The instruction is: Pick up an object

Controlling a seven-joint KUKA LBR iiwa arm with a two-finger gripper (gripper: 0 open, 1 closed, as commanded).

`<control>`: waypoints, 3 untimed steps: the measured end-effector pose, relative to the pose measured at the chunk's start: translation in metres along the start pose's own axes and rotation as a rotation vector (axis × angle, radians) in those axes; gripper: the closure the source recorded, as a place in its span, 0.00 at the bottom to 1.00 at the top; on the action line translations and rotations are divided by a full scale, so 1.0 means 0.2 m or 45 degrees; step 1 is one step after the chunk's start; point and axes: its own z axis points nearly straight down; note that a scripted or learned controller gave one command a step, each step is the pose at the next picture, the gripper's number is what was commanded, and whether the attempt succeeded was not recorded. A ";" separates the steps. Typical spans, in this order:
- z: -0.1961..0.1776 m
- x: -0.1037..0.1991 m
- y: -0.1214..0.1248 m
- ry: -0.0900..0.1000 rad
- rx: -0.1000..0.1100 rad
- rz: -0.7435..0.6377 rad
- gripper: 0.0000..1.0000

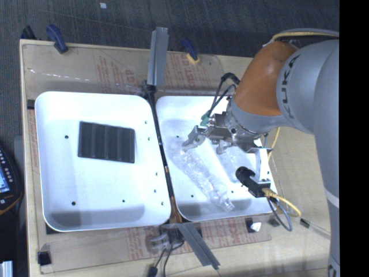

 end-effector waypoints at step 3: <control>-0.40 -0.19 -0.04 0.003 0.002 0.073 0.00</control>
